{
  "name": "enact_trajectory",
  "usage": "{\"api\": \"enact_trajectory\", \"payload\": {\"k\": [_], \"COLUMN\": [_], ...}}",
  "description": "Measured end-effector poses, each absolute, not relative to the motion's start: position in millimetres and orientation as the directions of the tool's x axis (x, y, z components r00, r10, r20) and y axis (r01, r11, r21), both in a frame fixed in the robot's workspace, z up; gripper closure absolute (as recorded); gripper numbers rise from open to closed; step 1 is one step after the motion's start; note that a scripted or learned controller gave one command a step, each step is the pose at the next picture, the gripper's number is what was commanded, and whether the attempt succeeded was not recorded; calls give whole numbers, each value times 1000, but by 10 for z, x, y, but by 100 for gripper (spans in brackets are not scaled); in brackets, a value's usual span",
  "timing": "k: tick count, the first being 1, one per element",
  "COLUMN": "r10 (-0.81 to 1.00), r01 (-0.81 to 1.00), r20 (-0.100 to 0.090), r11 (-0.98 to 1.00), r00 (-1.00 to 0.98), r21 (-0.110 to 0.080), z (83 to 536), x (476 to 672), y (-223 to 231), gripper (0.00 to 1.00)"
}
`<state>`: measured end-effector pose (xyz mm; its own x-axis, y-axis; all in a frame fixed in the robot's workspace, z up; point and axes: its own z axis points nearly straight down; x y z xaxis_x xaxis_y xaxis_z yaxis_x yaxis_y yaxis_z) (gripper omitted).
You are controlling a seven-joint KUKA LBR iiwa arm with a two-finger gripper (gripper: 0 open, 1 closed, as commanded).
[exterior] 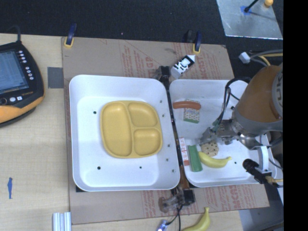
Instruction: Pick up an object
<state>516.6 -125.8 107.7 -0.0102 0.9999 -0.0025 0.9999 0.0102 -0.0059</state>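
The right bin (211, 90) holds a yellow banana (214, 161), a round cookie (210, 149), a green block (194, 158), a red-and-white packet (183, 150) and a hot dog on a card (188, 109). My gripper (210, 137) hangs low in this bin, right above the cookie and just behind the banana. Nothing shows between its fingers. The left bin (84, 129) carries a yellow divided plate (131, 128).
A teach pendant (17, 81) lies at the left on the bench. A second banana (199, 221) rests in front of the bins. A black-and-white object (183, 64) sits behind the bins. The arm's orange band (260, 95) looms over the right bin's right side.
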Motion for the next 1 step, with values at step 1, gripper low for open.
{"api": "enact_trajectory", "payload": {"k": [1], "r10": [1000], "r01": [1000], "r20": [-4], "r11": [15], "r00": [-15], "r21": [-7], "z": [1178], "x": [5169], "y": [-1268], "gripper": [100]}}
